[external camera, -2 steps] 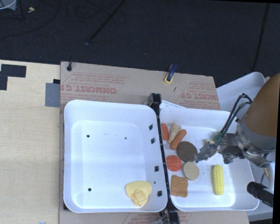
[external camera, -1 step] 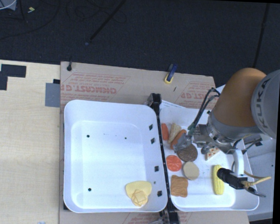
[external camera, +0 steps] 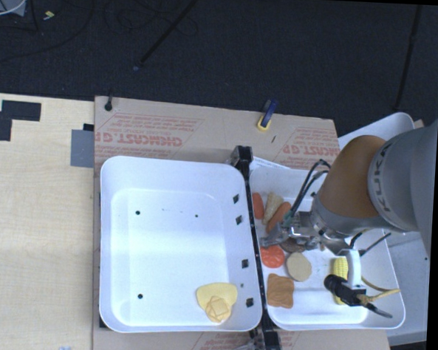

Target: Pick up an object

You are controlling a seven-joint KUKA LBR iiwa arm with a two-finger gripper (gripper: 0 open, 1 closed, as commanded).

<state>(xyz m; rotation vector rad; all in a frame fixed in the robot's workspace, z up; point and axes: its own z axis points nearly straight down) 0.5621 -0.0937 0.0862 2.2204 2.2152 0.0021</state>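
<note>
from where i stand the grey arm (external camera: 381, 184) reaches in from the 3 o'clock side and bends down over the right bin (external camera: 311, 306), one of two shallow white bins sitting side by side on a sheet of brown cardboard (external camera: 170, 134) on the pale wooden table (external camera: 29, 255). the end effector (external camera: 288, 234) hangs low near the middle of the right bin, among the toy food pieces; the wrist hides too much of it, so i cannot tell whether it is wide or narrow, and nothing shows as gripped. just at its 6 o'clock lies a flat red round slice (external camera: 273, 257), and beside that, toward 4 o'clock, a pale beige disc (external camera: 298, 268). further toward 6 o'clock, near the bin's near wall, rests a brown toast-like square (external camera: 280, 290). up at 10 to 11 o'clock of the end effector lie an orange-red stick (external camera: 258, 205) against the bin's left wall and a tan piece (external camera: 274, 205) next to it, with another orange-red piece (external camera: 279, 217) very close to the end effector. the left bin (external camera: 171, 234) holds one yellow lump (external camera: 216, 301) at about 5 o'clock on its floor, near its near right corner. a blue and yellow clip (external camera: 266, 116) stands at the cardboard's far edge, at 12 o'clock
</note>
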